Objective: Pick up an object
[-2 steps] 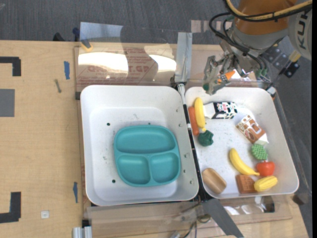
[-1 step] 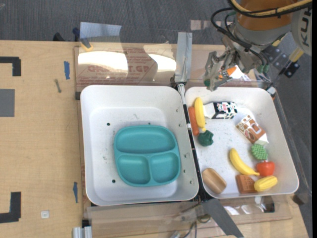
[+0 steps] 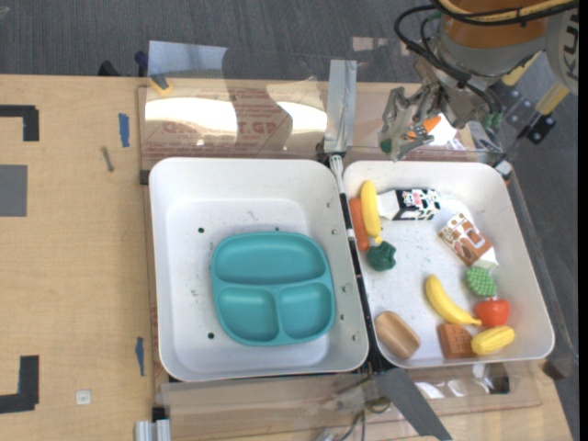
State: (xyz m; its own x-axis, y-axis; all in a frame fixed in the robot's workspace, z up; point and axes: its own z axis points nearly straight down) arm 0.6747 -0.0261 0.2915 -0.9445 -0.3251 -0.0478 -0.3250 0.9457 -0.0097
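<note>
The arm comes in from the upper right of the frame, and its hand (image 3: 411, 129) hangs just above the far rim of the right bin (image 3: 528, 246). Whether it is open or closed, I cannot tell from here; something small and orange-and-white shows near it, but I cannot say it is gripped.

The right bin carries the toys. A yellow banana (image 3: 369, 208) lies along its left wall, with a green piece (image 3: 382, 255) just below it. A black-and-white carton (image 3: 415, 203) sits near the top, and a brown-and-white carton (image 3: 465, 238) to its right. A second banana (image 3: 447, 301) lies lower, near a red tomato (image 3: 493, 311) and a brown bread piece (image 3: 397, 333).

The left bin (image 3: 175, 246) bears a teal divided plate (image 3: 272, 286).
</note>
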